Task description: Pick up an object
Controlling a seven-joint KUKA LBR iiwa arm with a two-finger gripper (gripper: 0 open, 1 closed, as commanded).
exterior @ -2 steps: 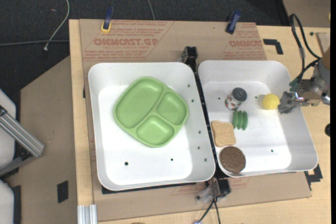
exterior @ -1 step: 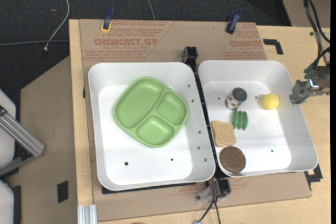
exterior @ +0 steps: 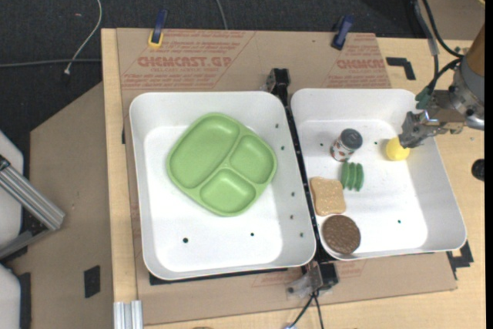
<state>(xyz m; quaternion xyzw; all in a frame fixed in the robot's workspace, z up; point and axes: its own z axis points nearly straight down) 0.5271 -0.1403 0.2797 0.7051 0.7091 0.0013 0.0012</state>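
In the right bin [exterior: 431, 196] lie a yellow, lemon-like object [exterior: 397, 149], a small can with a grey lid [exterior: 347, 143], a green ridged piece [exterior: 353, 176], a slice of toast [exterior: 329, 196] and a round brown patty [exterior: 340, 233]. My gripper [exterior: 417, 131] hangs at the bin's far right, just above and to the right of the yellow object and close against it. Whether it touches the object is hidden. The arm's wrist [exterior: 471, 92] comes in from the right edge.
The left bin [exterior: 154, 189] holds a green divided plate [exterior: 222, 163]. A black divider clamp [exterior: 278, 79] sits between the bins at the back. Cables run along the right side by the arm.
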